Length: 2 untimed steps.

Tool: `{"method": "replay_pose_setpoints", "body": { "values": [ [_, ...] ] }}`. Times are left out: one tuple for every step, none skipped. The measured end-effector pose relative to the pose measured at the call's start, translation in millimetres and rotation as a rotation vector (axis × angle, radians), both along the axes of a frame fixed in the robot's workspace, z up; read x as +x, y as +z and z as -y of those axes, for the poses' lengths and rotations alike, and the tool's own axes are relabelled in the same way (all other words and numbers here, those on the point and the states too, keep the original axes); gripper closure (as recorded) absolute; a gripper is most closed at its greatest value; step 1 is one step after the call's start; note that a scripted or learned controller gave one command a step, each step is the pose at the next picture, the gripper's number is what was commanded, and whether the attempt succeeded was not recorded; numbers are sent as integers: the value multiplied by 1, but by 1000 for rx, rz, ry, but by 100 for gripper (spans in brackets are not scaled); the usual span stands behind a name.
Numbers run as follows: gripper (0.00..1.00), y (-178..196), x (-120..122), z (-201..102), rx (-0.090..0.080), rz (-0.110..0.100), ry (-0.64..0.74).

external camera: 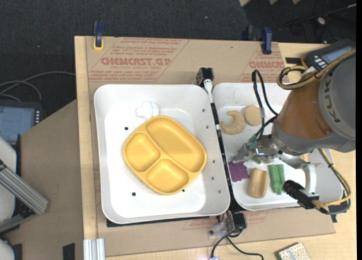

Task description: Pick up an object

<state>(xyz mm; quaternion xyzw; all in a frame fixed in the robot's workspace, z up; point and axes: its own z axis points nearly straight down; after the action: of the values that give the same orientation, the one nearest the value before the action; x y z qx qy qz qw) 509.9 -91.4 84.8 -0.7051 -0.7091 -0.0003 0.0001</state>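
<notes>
My gripper (255,152) hangs low over the middle of the right bin (226,98), under the grey and orange arm (308,112). Just below it lie a purple bunch (238,171), a tan cylinder (257,183) and a green piece (276,177). Behind it, toward the bin's far side, sit a tan croissant shape (231,122) and a round tan lump (253,115). The arm hides part of the bin's right half.
The left bin (107,140) holds a yellow divided plate (164,153), tilted diagonally. A black divider rail (215,123) runs between the bins. Black cables (259,92) loop above the right bin. Blue clamps (98,34) grip the bench's far edge.
</notes>
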Motion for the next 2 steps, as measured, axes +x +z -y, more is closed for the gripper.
{"method": "replay_pose_setpoints", "body": {
  "values": [
    [0,0,36,5,-3,5,-4],
    [0,-1,-35,11,2,-8,-9]
  ]
}}
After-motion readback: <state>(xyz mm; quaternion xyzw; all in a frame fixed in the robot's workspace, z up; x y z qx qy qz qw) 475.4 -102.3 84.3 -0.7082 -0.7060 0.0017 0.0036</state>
